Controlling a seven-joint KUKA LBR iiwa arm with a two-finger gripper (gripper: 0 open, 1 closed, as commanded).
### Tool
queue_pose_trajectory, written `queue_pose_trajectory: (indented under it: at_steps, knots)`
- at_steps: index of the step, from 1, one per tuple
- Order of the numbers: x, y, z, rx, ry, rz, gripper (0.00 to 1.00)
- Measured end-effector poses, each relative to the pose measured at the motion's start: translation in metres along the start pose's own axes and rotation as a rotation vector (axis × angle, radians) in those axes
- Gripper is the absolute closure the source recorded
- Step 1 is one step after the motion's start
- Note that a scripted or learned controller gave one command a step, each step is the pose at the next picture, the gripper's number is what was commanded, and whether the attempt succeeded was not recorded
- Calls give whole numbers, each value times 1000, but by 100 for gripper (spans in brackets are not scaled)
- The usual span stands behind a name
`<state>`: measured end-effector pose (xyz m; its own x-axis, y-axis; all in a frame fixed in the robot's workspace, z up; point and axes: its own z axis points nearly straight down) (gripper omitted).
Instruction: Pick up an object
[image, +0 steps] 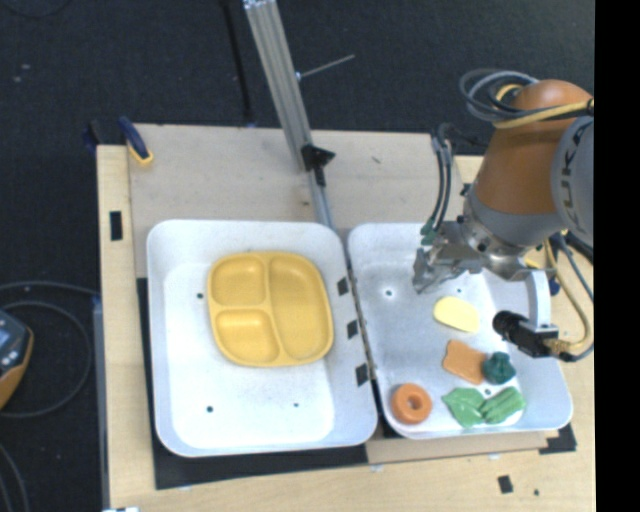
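Pale yellow, a flat wedge-shaped piece (457, 314) lies on the floor of the right bin (400, 330), just below and slightly right of the gripper (430, 272), its long axis running left to right. Whether the gripper is spread or pressed together I cannot tell; nothing visible sits in it. Farther below lie an orange block (462, 361), a dark green lump (498, 368), light green pieces (483, 406) and an orange ring (410, 403). Bare bin floor opens to the gripper's left. Beyond it, the left bin (180, 400) holds a yellow divided tray (270, 307).

Yellow plate (270, 308); white bins (180, 420); orange ring (410, 403); green pieces (483, 405).
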<state>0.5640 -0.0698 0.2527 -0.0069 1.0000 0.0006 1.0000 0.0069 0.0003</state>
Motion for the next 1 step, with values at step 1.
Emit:
queue_pose_trajectory:
  at_steps: [1]
  knots:
    - [51,-8,-9,-1,1,-2,100]
